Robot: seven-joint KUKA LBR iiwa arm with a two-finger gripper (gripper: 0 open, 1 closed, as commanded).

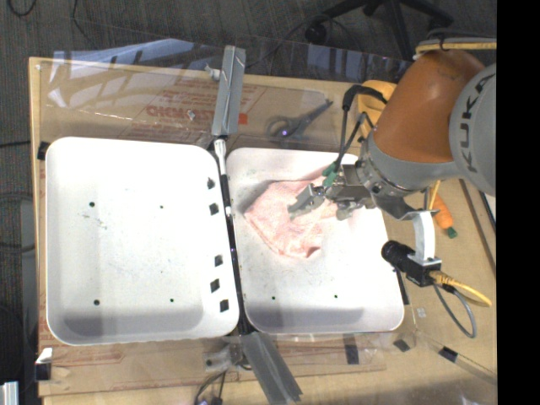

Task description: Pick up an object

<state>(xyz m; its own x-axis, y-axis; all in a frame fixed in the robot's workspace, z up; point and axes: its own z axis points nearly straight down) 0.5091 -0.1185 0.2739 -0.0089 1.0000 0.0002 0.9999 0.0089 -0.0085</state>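
Camera view shows you the pink cloth [285, 223] lying crumpled in the right bin [371, 306], with the jaws [322, 199] poised at its upper edge. You cannot tell whether they are spread or pinching fabric.

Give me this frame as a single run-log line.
stage: reaching | claw: over crumpled pink cloth | cloth: lying in right shallow white bin | grasp: unconfirmed

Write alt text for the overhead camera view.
The robot's claw hovers over a crumpled pink cloth lying in the right white bin. The left white bin sits alongside, and scissors lie on the bench beyond.
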